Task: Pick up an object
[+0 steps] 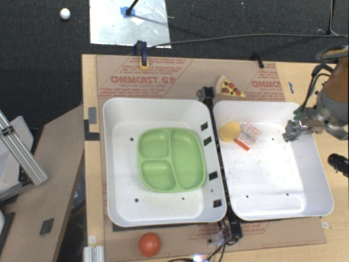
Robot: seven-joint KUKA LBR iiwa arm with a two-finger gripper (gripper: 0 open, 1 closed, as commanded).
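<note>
The camera view looked down on a bench (272, 239) with two white bins side by side. The left bin (117, 146) held a green tray (171, 159) with three compartments, lying flat near the bin's middle. The right bin (283, 184) held two things in its far left part: a yellow lump (229, 130) and, just right of it and touching or nearly so, a small packet (248, 135) in white and orange-red. Which of the two lay over the other at the edge could not be told.

The arm (334, 100) reached in from the right, over the far right rim of the right bin. The gripper (290, 132) hung at that rim, pointing left, well apart from the lump and packet. Nothing showed between its tips; whether the jaws stood apart or together could not be told at this size.

Outside the bins, a pizza slice toy (230, 87) lay on the bench just beyond the far edge, between the two bins. An orange ball (149, 244) sat on the near edge of the bench, in front of the left bin. A blue clamp (142, 52) gripped the far edge. Beyond it lay a silvery sheet (128, 15), and left of that a small white ball (65, 13) on the dark floor.
</note>
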